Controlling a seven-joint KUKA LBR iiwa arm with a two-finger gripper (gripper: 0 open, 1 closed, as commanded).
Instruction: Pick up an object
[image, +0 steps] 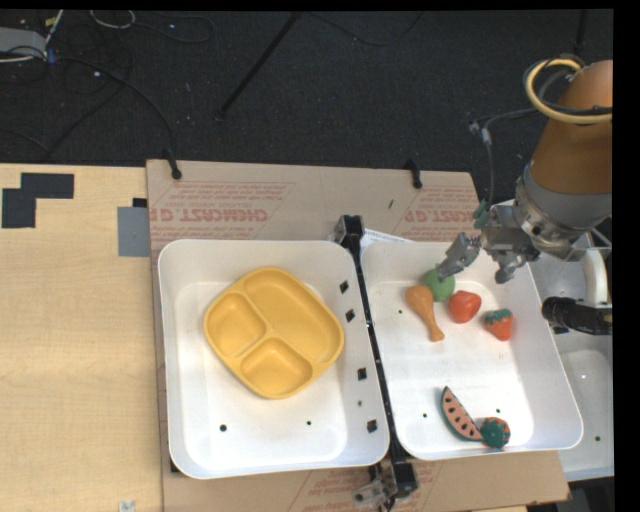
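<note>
Right bin (560, 400) has toy food: orange drumstick (425, 310), green piece (438, 284) touching its top, red tomato (464, 306) just beside, strawberry (499, 324) further right, watermelon slice (459, 413) near the front edge. Left bin (190, 420) holds a yellow divided plate (273, 331). My gripper (484, 258) hangs over the right bin's back edge, fingers spread, nothing between them. One fingertip sits right by the green piece. Arm comes in from upper right.

The divided plate (273, 331) lies in the left bin (190, 440). In the right bin (555, 420), a drumstick (425, 310), tomato (464, 306) and strawberry (499, 324) sit toward the back, under the gripper (483, 257); the melon slice (458, 413) lies nearer the front, perhaps touching a small piece (494, 432) beside it.
</note>
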